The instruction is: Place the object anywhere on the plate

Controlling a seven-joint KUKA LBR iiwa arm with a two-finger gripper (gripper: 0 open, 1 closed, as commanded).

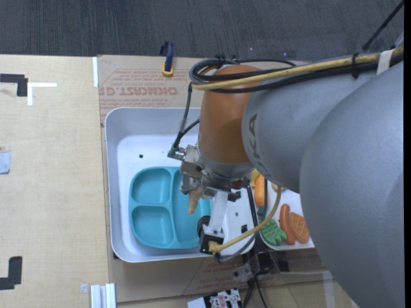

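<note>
— What is closest to us?
— The big grey arm (334, 172) with its orange band (221, 117). It comes in from the view's right and hangs over the white bin (138, 143) on the view's left.

— What is under it?
— The tool (192, 194), pointing down. I cannot tell if it is spread or pressed together. The arm hides too much.

— Where is the object?
— A small tan piece (192, 204) pokes out right under the tool. I think that is the object. I cannot see if the tool is pinching it.

— And below that?
— The blue plate (151, 226), lying flat in that bin. The tan piece shows over the plate's right side, by the long part. It is not over the two small parts on the view's left.

— So which way must it go?
— Almost straight down, I think. The plate is right under it. A bit more toward the view's left would be safer.

— Why safer?
— It is close to the plate's right rim. It could land there and roll off into the bin.

— What is beside the plate?
— An orange toy food (259, 190) and a green toy food (273, 233) lie in the other bin (302, 204), well apart from the plate.

— And far back?
— A blue and yellow clamp (167, 58) on the brown card (141, 88), past the bin, on the tabletop (51, 172).
</note>
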